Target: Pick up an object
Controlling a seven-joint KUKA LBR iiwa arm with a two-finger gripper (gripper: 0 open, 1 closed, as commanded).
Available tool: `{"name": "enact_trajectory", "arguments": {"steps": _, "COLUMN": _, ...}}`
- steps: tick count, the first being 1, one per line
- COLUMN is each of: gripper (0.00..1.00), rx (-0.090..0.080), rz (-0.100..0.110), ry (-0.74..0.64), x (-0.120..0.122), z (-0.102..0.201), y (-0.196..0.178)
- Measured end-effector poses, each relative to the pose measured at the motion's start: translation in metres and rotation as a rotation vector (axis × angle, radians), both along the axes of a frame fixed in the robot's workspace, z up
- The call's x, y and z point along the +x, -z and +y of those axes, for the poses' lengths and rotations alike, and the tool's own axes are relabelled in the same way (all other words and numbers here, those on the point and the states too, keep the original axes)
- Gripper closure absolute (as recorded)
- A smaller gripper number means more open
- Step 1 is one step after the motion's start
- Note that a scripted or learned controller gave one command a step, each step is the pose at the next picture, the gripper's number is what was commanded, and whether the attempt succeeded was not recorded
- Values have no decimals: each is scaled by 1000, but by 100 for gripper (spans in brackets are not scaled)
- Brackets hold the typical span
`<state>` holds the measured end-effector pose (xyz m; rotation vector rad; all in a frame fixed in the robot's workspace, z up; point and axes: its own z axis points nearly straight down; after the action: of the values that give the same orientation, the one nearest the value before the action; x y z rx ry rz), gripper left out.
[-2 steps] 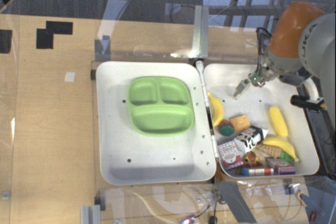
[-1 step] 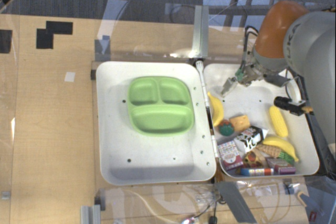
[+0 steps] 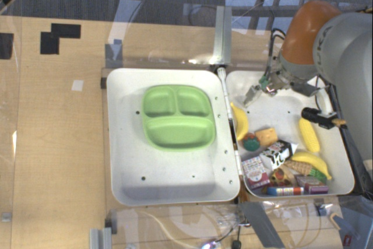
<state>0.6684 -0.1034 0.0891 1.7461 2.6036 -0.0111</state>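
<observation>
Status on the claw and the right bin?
Claw over right bin, upper left, nothing seen between fingers. Bananas, corn, packets heaped at bin's near end. Green tray in left bin.

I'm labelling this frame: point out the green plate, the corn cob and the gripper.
green plate (image 3: pixel 178 125): camera view, large lower compartment.
corn cob (image 3: pixel 309 134): camera view, middle of cob.
gripper (image 3: pixel 252 94): camera view, between fingertips.

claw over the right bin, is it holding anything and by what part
Nothing is held: the claw hangs above bare floor at the back of the right bin, with nothing between its tips.
</observation>
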Motion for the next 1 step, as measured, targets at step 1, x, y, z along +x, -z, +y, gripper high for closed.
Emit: {"name": "enact_trajectory", "arguments": {"steps": 1, "gripper": 0, "rx": 11, "rz": -12, "ry": 155, "x": -18, "z": 12, "y": 0}}
